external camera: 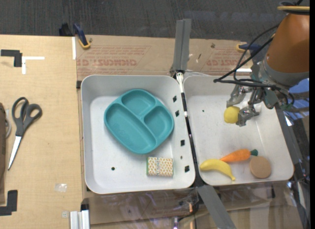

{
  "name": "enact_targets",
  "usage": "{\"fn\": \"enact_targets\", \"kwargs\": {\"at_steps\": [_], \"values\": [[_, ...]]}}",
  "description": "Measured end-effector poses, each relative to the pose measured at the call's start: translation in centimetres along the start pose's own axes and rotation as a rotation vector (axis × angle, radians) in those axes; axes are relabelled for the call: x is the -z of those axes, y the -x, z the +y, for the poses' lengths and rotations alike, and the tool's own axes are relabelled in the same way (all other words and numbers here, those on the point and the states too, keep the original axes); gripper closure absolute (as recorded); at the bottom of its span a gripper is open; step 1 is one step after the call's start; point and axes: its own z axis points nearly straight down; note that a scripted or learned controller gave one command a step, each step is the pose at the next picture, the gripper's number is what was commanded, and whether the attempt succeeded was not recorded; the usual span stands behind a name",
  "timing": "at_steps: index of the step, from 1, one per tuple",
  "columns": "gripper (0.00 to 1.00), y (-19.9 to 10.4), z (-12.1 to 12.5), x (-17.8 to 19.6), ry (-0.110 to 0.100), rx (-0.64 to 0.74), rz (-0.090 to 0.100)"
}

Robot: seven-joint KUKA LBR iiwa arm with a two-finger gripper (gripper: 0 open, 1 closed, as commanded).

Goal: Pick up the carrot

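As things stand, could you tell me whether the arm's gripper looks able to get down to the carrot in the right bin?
Probably yes. The carrot lies uncovered from above, nearer the camera than the gripper, which is by the lemon. The banana and a round tan piece crowd its ends.

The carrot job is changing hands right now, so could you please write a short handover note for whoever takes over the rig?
Tool: over the far part of the right bin, right beside the lemon; whether it grips anything cannot be made out.
Carrot: lying near the right bin's front edge, its tip touching the banana, with a round tan piece by its green end.
Left bin: teal divided plate and a small patterned block.
Done: nothing yet; the carrot lies untouched.
Left: move the tool to the carrot, grasp and lift it.
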Motion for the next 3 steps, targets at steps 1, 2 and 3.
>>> {"fn": "enact_targets", "kwargs": {"at_steps": [1,2,3], "values": [[1.0,0.2,0.0,1.0,-0.002,0.002,-0.005],[1.0,-2.6,1.5,4.5,0.002,0.45,0.001],[1.0,-7.0,1.3,8.7,0.002,0.588,0.0]]}}
